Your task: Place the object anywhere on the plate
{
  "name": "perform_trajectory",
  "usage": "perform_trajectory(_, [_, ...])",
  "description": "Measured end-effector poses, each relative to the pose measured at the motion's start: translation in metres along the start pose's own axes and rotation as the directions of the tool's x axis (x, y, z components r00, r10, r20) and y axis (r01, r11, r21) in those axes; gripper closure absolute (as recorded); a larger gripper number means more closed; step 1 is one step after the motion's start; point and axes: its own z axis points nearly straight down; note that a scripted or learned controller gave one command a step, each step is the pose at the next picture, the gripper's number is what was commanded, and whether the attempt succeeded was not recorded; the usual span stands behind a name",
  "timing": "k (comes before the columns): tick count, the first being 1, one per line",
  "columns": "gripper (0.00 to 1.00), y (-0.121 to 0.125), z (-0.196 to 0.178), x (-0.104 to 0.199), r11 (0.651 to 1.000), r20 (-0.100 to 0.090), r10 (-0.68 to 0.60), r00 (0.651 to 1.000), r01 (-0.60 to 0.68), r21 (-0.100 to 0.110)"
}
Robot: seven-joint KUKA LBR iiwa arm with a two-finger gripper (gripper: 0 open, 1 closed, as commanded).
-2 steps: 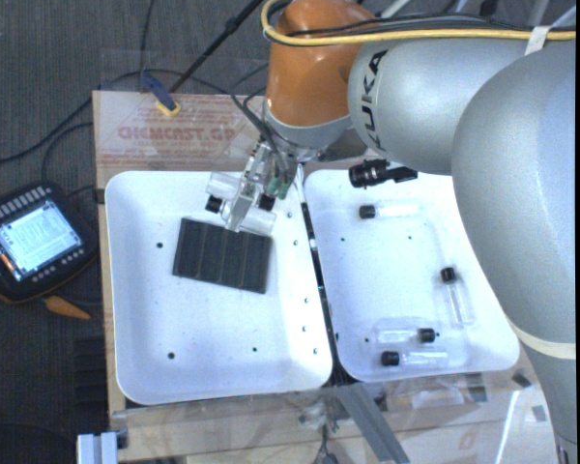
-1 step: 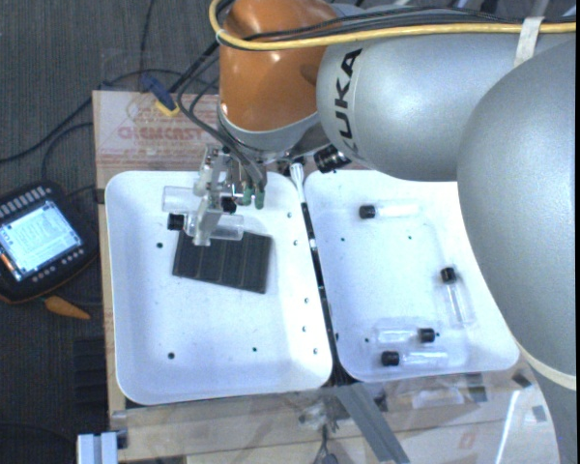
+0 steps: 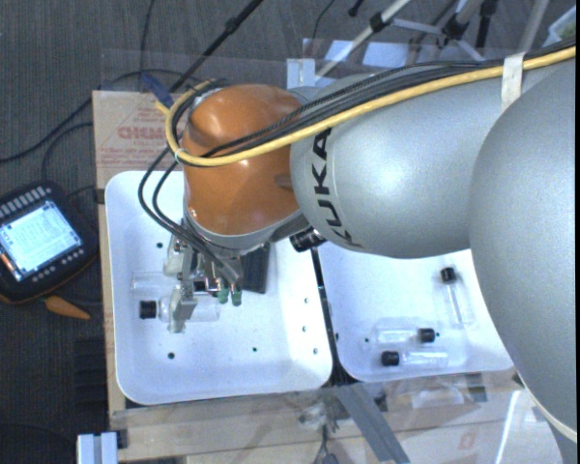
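Observation:
A clear vial with a black cap point(image 3: 147, 307) lies in the left white bin point(image 3: 261, 356), near its left side. My gripper point(image 3: 195, 296) hangs low over that bin, just right of the vial's cap and over its clear body. The orange wrist band point(image 3: 237, 162) and the grey arm hide the bin's middle and back. I see no plate in the uncovered parts of either bin.
The right bin point(image 3: 362, 298) holds three clear vials with black caps: one upright-lying at the back point(image 3: 453, 296) and two near the front point(image 3: 403, 336) point(image 3: 414, 358). A teach pendant point(image 3: 34, 242) lies off the bench at the left. A cardboard sheet point(image 3: 135, 129) sits behind the left bin.

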Motion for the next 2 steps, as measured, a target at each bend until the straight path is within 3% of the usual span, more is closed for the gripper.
perform_trajectory(1, [1.00, -0.003, 0.018, -0.058, 0.986, 0.002, -0.165, 0.986, 0.165, 0.001])
perform_trajectory(2, [1.00, -0.003, -0.072, -0.149, 0.999, 0.005, -0.044, 0.999, 0.044, -0.002])
